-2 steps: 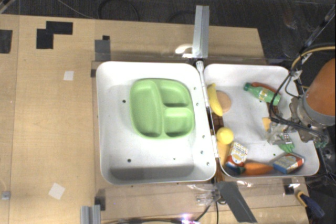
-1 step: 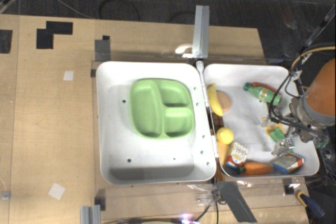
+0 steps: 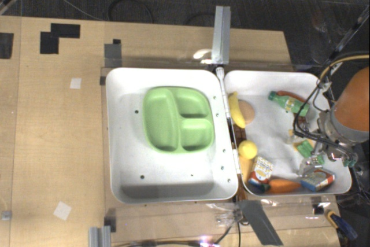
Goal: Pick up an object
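From my remote seat I look down on two white bins side by side on the wooden bench; the left bin [image 3: 124, 124] holds a green divided tray [image 3: 176, 118], lying flat near its middle, three compartments facing up; the right bin [image 3: 266, 81] carries all the loose objects. The arm [image 3: 352, 107] reaches in from the right, its orange band over the right bin's right edge, cables looping beside it; the gripper [image 3: 315, 163] hangs low over the bin's lower right part (its metal tip is small and cluttered in this view, and I cannot tell how wide the claw stands, nor whether anything sits in it). Just below the gripper lies a blue, white and red object [image 3: 319, 182] near the bin's lower right corner; an orange carrot [image 3: 284, 185] lies just left of it along the lower wall; beside that, a small printed box [image 3: 263, 168]. A yellow lemon [image 3: 247, 150] sits by the divider; above it a banana [image 3: 235, 110] lies along the left wall, touching a tan rounded object [image 3: 246, 113]. A green bottle [image 3: 284, 102] lies tilted near the upper right; a small green piece [image 3: 303, 147] rests just beside the gripper.
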Robot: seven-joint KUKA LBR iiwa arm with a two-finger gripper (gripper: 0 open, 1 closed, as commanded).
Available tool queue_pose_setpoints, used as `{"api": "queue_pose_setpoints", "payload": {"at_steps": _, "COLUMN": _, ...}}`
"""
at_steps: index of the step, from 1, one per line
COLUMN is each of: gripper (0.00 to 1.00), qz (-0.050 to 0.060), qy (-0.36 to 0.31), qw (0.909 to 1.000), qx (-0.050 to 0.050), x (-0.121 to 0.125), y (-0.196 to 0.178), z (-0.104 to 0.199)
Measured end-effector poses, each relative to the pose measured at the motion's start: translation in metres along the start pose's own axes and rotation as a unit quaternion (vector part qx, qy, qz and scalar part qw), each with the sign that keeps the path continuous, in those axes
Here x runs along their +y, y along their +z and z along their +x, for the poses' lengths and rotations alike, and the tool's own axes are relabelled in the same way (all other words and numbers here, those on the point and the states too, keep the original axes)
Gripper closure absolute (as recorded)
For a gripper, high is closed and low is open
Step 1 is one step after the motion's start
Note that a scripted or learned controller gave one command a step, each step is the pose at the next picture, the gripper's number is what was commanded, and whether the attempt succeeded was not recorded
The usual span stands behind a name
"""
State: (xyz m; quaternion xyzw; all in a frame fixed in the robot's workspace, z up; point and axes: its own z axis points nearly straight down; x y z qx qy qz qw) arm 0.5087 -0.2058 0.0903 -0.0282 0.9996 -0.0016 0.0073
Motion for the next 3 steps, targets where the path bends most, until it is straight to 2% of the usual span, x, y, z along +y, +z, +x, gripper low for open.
{"api": "queue_pose_setpoints", "payload": {"at_steps": 1, "gripper": 0.00, "qz": 0.000, "qy": 0.035, "qw": 0.9994, "qx": 0.001, "x": -0.001, "y": 0.000, "z": -0.011}}
{"api": "queue_pose_setpoints", "payload": {"at_steps": 2, "gripper": 0.00, "qz": 0.001, "qy": 0.078, "qw": 0.9969, "qx": -0.002, "x": 0.001, "y": 0.000, "z": 0.016}}
{"api": "queue_pose_setpoints", "payload": {"at_steps": 3, "gripper": 0.00, "qz": 0.001, "qy": -0.019, "qw": 0.9998, "qx": -0.001, "x": -0.002, "y": 0.001, "z": -0.034}}
